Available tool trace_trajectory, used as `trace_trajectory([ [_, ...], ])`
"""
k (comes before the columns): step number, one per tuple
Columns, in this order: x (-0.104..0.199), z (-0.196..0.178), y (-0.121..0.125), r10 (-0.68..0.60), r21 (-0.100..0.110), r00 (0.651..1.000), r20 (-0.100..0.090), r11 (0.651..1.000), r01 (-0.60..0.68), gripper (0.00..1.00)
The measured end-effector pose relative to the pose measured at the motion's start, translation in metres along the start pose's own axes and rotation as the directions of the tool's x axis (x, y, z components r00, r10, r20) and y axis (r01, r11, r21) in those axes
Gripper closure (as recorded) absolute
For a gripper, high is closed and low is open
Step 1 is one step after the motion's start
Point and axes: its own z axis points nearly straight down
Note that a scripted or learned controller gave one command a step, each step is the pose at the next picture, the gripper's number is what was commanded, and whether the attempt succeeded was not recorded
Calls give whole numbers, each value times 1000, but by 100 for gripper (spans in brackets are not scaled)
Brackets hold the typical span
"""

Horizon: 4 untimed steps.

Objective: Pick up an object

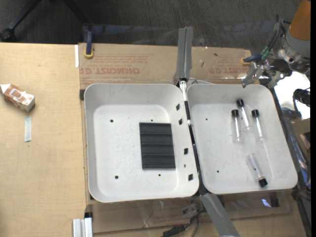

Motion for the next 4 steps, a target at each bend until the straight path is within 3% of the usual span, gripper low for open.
trace_trajectory([
  [1,-12,131,8,13,-2,1000,1,1000,-13,0],
  [2,-36,142,-74,-99,-20,995,-10,995,99,0],
  [3,-36,129,-71,-99,-27,995,-9,995,98,100],
  [4,-36,132,-73,-98,-22,995,-11,995,98,0],
])
